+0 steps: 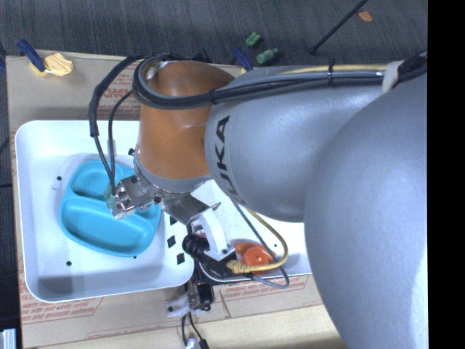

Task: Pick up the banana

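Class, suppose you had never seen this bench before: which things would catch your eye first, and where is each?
The huge grey arm with its orange band dominates, reaching from the right over the middle. Beneath it, a bright blue dish sits in the left white bin. A small orange object lies just below the arm, near the bench's front.

A bulky grey arm [327,151] with black KUKA lettering, an orange band [174,122] and looped black cables [109,115].
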Available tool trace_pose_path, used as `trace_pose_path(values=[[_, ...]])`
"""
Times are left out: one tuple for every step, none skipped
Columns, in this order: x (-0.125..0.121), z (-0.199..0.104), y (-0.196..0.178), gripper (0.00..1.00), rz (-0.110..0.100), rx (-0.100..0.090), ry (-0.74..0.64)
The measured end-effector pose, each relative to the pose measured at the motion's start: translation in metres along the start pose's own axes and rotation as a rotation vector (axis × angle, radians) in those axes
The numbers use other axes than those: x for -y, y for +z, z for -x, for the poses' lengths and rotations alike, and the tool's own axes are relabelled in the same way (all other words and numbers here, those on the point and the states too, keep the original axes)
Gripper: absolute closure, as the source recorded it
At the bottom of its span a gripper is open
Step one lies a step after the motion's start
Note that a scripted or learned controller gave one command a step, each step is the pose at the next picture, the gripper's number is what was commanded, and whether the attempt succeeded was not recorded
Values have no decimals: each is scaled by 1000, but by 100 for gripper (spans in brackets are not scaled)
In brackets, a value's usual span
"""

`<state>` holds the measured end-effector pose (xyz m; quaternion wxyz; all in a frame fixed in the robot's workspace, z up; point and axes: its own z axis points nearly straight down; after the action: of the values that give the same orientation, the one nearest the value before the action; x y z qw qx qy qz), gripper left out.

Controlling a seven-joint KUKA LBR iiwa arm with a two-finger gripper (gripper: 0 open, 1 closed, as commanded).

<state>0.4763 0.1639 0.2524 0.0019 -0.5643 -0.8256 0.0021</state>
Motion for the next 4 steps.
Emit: trace_pose_path(values=[[-31, -28, 5, 100, 2, 1, 236], [10, 25, 12, 100, 0, 1, 234], [37, 95, 11, 100, 1, 0, 152], [26, 101, -115, 100, 8, 2, 8]])
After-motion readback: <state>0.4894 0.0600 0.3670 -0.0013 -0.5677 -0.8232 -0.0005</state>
